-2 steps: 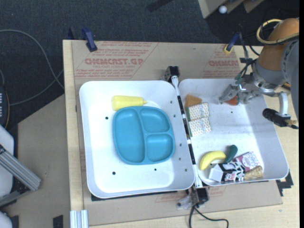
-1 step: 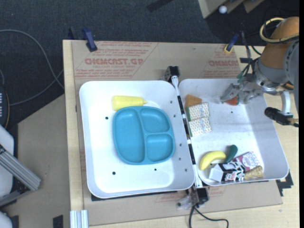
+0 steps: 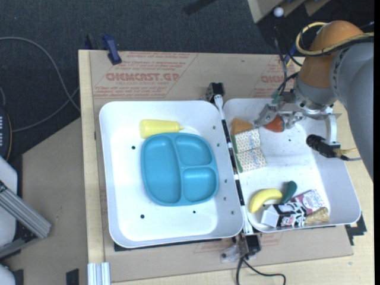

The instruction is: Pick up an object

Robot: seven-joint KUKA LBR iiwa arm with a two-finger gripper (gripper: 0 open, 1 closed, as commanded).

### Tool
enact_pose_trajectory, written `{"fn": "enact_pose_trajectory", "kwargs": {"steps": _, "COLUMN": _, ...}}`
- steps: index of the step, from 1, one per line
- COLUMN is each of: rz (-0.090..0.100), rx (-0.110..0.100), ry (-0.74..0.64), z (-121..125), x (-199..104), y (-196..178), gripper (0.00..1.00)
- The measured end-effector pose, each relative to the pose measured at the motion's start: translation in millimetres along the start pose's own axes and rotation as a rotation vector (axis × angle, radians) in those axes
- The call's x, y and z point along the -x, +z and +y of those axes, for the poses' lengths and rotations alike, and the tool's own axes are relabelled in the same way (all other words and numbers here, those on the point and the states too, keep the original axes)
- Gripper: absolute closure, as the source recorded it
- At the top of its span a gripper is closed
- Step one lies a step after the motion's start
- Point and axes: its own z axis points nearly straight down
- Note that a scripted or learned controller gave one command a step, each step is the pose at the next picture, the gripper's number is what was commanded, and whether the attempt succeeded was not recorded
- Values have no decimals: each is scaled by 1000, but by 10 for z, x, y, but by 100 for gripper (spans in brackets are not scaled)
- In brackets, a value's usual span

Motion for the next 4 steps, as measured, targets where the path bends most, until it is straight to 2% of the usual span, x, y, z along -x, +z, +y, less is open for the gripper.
{"fn": "enact_pose_trajectory", "kwargs": {"steps": 1, "rz": -3, "rx": 3, "ry": 2, "z": -2, "x": 202, "y": 0, "gripper": 0}}
{"fn": "enact_pose_trajectory", "kwargs": {"steps": 2, "rz": 0, "rx": -1, "ry": 1, "z": -5, "x": -321, "y": 4, "gripper": 0}}
{"fn": "enact_pose_trajectory", "kwargs": {"steps": 3, "rz": -1, "rx": 0, "ry": 1, "z": -1, "x": -553, "y": 0, "gripper": 0}}
{"fn": "enact_pose_trajectory", "kwargs": {"steps": 4, "rz": -2, "rx": 1, "ry": 0, "z": 4, "x": -555, "y": -103, "gripper": 100}}
